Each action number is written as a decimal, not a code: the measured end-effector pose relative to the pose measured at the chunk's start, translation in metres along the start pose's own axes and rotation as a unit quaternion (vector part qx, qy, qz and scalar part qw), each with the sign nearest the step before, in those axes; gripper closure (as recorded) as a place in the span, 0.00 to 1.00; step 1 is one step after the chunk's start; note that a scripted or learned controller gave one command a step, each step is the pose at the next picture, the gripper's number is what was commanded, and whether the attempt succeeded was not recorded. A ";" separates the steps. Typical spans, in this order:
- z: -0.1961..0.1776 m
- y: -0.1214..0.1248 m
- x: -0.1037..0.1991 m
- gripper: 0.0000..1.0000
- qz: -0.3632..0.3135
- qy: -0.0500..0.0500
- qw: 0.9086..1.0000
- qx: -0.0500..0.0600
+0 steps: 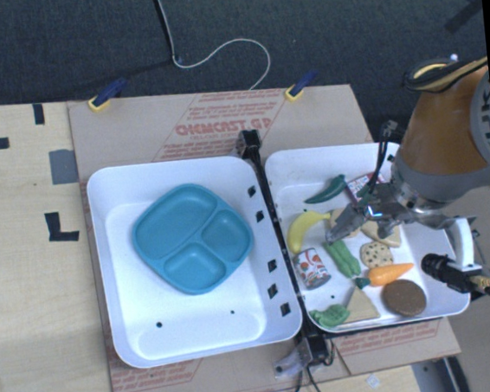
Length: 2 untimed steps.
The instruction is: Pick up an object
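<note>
The arm comes in over the right bin [281,165], and the gripper [350,221] hangs low in the middle of it, its dark fingers reaching toward the bin's left side. From where I stand I can't tell whether they are spread or pressed together, and I see nothing caught between them. The trouble is how crowded that bin is: a yellow banana [304,227] lies just left of the fingertips, a dark green pepper [326,192] sits above them toward the far wall, a green bean pod [343,257] lies just beneath, and a little red-and-white can [313,267] rests near the dividing wall. Nearer the front edge are an orange carrot [386,274], a brown round disc [405,297] and a spotted cracker [376,254]. With things packed this tight, I reckon the fingers could land on two pieces at once, or nudge the banana aside and close on air. The curved, smooth toys look likely to squirt out of a pinch. The left bin [114,274] holds a blue divided plate [192,237], well apart from all this.
</note>
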State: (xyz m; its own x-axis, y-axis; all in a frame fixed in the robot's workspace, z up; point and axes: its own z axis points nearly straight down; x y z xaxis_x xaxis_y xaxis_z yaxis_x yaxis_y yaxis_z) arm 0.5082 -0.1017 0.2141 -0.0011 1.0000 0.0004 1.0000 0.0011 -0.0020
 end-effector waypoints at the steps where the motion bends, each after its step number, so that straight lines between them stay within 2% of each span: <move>1: -0.040 -0.026 0.034 0.00 -0.002 0.000 1.000 -0.001; 2: -0.047 -0.025 0.033 1.00 -0.001 0.000 1.000 0.001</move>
State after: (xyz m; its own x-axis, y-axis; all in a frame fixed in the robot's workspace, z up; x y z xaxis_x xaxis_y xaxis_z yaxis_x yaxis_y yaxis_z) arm 0.4833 -0.0690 0.2614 -0.0023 1.0000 0.0007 1.0000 0.0023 -0.0033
